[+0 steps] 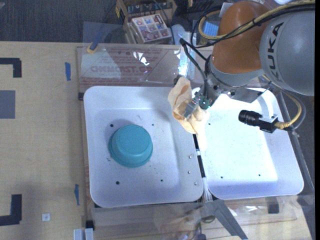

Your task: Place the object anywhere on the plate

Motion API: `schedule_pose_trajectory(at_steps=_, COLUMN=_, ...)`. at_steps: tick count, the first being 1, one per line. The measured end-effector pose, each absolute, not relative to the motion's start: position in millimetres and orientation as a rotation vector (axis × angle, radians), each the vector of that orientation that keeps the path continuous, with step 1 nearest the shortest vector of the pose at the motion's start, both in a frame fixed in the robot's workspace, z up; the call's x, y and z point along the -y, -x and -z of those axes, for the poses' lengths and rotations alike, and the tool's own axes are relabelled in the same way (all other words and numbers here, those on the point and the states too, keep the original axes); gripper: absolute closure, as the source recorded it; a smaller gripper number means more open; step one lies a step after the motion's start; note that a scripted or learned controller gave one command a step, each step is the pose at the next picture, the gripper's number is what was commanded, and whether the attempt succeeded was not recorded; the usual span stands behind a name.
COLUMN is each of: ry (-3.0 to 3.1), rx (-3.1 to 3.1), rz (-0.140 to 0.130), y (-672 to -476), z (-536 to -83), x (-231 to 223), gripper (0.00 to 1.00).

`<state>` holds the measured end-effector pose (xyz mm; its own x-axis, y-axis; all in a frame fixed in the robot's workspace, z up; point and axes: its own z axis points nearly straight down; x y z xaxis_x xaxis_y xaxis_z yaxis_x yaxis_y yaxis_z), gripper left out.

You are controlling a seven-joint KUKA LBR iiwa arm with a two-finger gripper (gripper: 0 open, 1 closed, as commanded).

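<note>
- The grey arm's two-finger gripper [194, 105] hangs over the seam between the two shallow white bins [100, 104], jaws clamped on a crumpled tan cloth-like object [183, 96].
- The round teal plate [131, 145] lies upside-down in the left bin, well apart from the cloth.

Probably a lab: robot arm [280, 39], 2 bins [95, 104], taped bench [40, 134].

Arm reaching from right, hand [192, 107] low (wrist angled left)
</note>
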<state>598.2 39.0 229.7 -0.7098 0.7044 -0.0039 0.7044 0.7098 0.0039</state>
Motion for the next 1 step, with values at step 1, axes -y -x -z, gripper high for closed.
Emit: schedule_pose_trajectory(at_steps=1, ry=-0.597, rx=-3.077, rz=-0.005, y=-603.9, z=-237.1, x=-82.8, gripper=1.0)
